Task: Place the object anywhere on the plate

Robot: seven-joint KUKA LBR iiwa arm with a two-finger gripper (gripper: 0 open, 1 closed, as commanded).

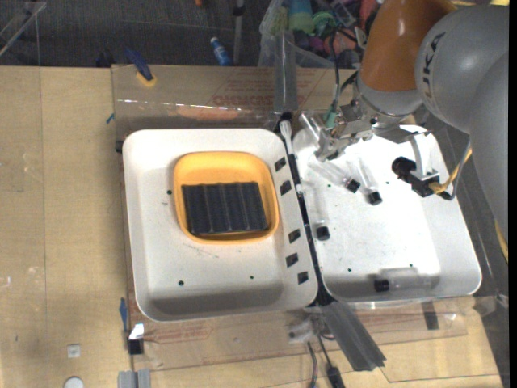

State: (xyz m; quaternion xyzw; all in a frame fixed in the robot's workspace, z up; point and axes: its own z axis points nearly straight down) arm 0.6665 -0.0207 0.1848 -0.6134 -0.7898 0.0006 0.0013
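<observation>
Orange plate (187, 170), carrying a dark ridged slab (224, 208), sits in the left bin (153, 289). Right of the plate, the pincer (333, 145) hovers over small clear pieces (362, 178); whether it grips anything cannot be told. Confirm hold before crossing over.

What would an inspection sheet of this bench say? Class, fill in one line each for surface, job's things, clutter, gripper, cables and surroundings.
Surface: wooden bench bearing a left bin and a right bin side by side.
Job's things: yellow plate in the left bin, a dark ribbed block lying on it.
Clutter: small black-and-white pieces scattered in the right bin.
Gripper: gripper low over the right bin's far left corner; finger state unclear.
Cables: thin wires hang at the wrist.
Surroundings: clear tub of colourful toys behind the bench.
</observation>
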